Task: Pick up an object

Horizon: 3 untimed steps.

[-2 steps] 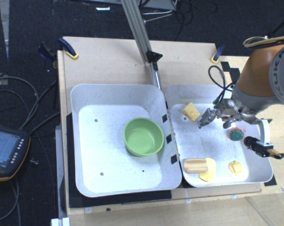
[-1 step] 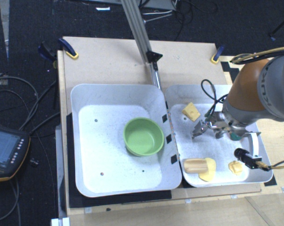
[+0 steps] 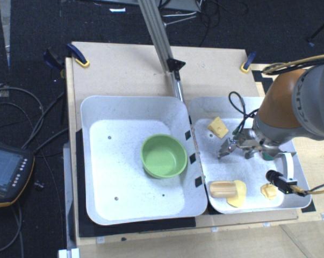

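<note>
The gripper [image 3: 227, 149] hangs low over the right bin [image 3: 204, 107], fingers slightly apart with nothing between them. A yellow wedge [image 3: 218, 127] lies just beyond it, a tan block [image 3: 222, 189] touching a yellow piece [image 3: 238, 196] lies nearer the front rim, and a small yellow lump [image 3: 268, 191] sits beside a black cable. A green bowl [image 3: 163, 155] stands in the left bin [image 3: 97, 160].

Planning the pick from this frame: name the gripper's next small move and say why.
Probably lower toward the yellow block, shifting slightly up the view first. The gripper hangs over the right bin just below that block, with nothing between its fingers. The tan and yellow piece near the bin's front edge lies farther off, and the green bowl sits in the other bin.
</note>
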Tool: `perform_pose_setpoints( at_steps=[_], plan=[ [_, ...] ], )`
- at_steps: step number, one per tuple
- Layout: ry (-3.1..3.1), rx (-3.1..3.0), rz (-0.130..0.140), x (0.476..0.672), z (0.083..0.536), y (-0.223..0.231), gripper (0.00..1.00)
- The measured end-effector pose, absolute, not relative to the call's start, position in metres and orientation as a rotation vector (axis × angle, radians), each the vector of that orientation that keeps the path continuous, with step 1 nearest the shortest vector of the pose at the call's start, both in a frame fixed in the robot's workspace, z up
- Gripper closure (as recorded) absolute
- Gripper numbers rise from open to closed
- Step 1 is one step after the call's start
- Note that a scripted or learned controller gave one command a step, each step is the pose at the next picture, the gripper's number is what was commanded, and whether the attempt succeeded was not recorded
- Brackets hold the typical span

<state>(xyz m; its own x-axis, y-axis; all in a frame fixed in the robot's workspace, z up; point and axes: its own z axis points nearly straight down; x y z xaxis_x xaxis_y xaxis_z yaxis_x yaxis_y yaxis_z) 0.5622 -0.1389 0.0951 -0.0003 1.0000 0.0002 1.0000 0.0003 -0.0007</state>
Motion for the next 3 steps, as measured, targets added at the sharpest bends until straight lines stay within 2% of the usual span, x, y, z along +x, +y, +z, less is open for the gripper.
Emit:
perform_pose_setpoints(
  at_steps=[1,3],
  plan=[
    [-2.222,-2.222,0.0,0.562,0.106,-0.139,1.0],
    [-2.225,-2.224,-0.004,0.559,0.219,-0.14,1.0]
  ],
)
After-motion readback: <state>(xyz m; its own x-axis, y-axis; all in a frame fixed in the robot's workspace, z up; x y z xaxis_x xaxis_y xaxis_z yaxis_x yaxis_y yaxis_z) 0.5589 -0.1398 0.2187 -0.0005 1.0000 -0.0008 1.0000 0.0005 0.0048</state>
